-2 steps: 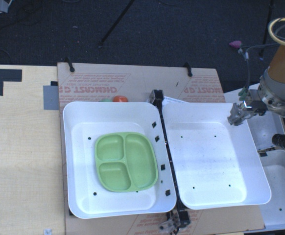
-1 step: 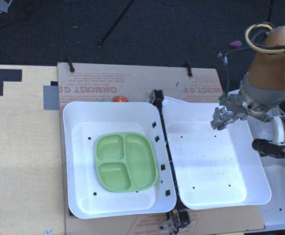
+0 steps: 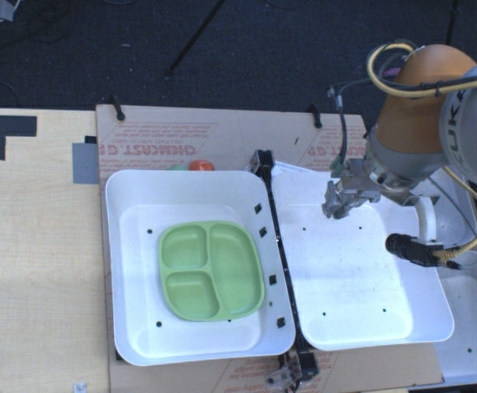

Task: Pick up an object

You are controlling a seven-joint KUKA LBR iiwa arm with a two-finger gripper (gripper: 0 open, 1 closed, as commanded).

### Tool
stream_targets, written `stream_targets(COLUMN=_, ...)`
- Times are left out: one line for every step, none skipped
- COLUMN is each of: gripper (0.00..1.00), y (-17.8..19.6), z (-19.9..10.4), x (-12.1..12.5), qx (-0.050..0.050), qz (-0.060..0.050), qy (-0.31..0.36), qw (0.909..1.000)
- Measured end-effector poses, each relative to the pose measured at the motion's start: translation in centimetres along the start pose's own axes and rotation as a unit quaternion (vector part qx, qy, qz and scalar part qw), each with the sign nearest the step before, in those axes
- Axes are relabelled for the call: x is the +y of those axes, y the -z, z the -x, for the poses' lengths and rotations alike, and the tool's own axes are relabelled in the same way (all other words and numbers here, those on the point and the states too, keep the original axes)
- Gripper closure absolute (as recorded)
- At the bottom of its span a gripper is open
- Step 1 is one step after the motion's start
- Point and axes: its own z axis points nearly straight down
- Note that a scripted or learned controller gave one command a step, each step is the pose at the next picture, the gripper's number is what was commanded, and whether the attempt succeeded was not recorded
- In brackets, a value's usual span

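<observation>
Red lettering on the cardboard sheet (image 3: 165, 142) — upside down, not clearly readable.

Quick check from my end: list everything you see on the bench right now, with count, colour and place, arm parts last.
divided plate: one, light green, three compartments, lying flat in the left bin
left bin: one, white, shallow
right bin: one, white, shallow, beside the left bin
small object: one, orange-red, behind the left bin's far rim on the cardboard sheet
cardboard sheet: one, brown with red print, under both bins
arm: one, grey with orange band, from the right
claw: one, grey, over the right bin's far part
</observation>
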Motion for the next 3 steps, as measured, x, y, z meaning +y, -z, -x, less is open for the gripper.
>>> stream_targets(gripper=1.0, y=-0.8, z=-5.0, x=-1.6, qx=0.0, qz=-0.001, qy=0.0, qw=1.0)
stream_targets(gripper=1.0, y=-0.1, z=-10.3, x=-1.8, qx=0.0, qz=0.001, qy=0.0, qw=1.0)
stream_targets(gripper=1.0, y=-0.9, z=-14.6, x=-1.8, qx=-0.001, qz=0.0, qy=0.0, qw=1.0)
